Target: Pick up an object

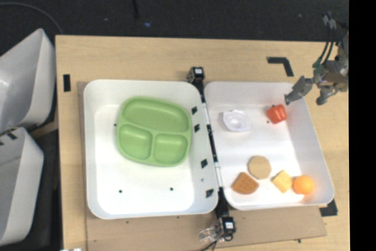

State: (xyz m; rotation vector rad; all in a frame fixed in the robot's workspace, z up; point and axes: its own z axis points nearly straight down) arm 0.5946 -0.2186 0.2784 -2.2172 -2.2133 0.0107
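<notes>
Two spread fingers of the claw (311,91) hang released over the right bin's (305,138) far right corner, the arm cut off at the frame edge. The red object (277,113) lies just beside them; a small clear item (234,120) is hard to identify.

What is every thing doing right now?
Gripper: open, holding nothing, over the right bin's far right edge.
Red toy: lying in the right bin, near the gripper.
Green plate: right way up, nothing on it, in the left bin.
Orange ball: resting in the near corner.
</notes>
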